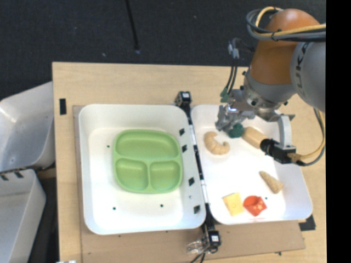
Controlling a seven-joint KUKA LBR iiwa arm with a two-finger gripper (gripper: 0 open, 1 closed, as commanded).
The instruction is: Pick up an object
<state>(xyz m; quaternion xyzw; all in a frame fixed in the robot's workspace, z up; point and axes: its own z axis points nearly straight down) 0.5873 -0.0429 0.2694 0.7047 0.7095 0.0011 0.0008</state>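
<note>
My gripper point(228, 125) hangs low over the back left part of the right bin point(296, 201). A small dark green object point(236, 130) lies right at its tip, partly hidden by it. A curved tan pastry point(217, 144) lies just in front of the gripper. A tan cylinder point(253, 136) rests to its right. Nearer the front are a tan wedge point(271, 181), a yellow block point(232, 204) and a red piece point(254, 205).
The left bin point(93, 201) holds a light green divided plate point(147, 160). A black divider rail point(193, 158) runs between the bins. A black fitting with a cable point(277, 149) sticks out of the arm over the right bin.
</note>
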